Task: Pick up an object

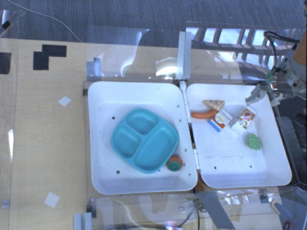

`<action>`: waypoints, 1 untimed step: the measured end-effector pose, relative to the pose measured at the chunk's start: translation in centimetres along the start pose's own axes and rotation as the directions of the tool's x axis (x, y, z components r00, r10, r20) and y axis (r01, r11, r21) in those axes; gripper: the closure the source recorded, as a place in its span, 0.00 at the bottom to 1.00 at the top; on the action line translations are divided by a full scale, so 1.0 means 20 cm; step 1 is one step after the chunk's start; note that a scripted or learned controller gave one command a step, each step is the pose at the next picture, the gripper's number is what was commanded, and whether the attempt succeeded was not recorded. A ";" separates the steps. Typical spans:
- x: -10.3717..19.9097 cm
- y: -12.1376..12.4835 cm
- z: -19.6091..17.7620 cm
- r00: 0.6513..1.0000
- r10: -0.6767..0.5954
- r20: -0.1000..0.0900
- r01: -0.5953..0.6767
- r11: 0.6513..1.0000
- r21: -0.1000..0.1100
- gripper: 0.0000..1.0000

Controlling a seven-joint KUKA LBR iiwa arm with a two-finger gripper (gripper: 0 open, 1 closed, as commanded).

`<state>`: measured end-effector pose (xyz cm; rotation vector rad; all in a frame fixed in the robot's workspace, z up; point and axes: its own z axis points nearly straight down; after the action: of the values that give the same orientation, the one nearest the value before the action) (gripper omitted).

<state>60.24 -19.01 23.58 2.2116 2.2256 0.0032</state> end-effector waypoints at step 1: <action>0.19 0.10 0.56 0.991 0.133 0.001 -0.133 0.991 -0.023 0.00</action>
<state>62.32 -15.23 12.31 2.3416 2.0617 0.0262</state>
